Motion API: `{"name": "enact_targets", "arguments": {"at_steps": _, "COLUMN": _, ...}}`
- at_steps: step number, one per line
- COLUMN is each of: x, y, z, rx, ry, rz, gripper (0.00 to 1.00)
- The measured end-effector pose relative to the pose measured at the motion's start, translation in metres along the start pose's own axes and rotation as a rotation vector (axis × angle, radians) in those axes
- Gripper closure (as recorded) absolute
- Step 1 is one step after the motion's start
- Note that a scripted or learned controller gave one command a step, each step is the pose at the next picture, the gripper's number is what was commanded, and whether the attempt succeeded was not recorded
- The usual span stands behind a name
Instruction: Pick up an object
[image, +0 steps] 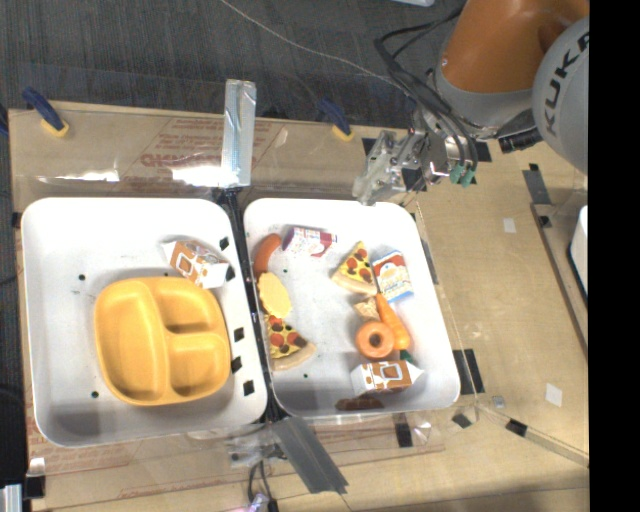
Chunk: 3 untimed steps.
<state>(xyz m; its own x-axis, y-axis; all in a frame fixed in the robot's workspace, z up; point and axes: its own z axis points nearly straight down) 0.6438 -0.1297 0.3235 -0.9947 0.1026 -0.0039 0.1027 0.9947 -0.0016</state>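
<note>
arm entering from the upper right, its orange band cut off by the top edge; gripper (385, 178) tilted down-left over the far rim of the right bin (432, 310), whether released or clenched cannot be told. objects lie in the right bin: pizza slice (354, 268), donut (376, 340), carrot (392, 320), small cartons with unreadable print. left bin (50, 240) holds a yellow tray (160, 340). letters "ku" show on the arm's grey casing

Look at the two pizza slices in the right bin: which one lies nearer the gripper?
The upper slice, beside the blue-and-red carton, is nearer the gripper. The other slice lies lower, by the divider.
</note>
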Motion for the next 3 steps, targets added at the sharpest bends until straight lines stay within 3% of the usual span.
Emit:
{"name": "enact_targets", "arguments": {"at_steps": 1, "x": -0.008, "y": -0.079, "z": -0.020, "rx": 0.002, "ry": -0.001, "rz": 0.111, "gripper": 1.00}}
{"name": "enact_targets", "arguments": {"at_steps": 2, "x": 0.001, "y": -0.052, "z": 0.124, "rx": -0.003, "ry": 0.017, "rz": 0.084, "gripper": 1.00}}
{"name": "enact_targets", "arguments": {"at_steps": 3, "x": 0.007, "y": -0.047, "z": 0.040, "rx": 0.000, "ry": -0.005, "rz": 0.213, "gripper": 1.00}}
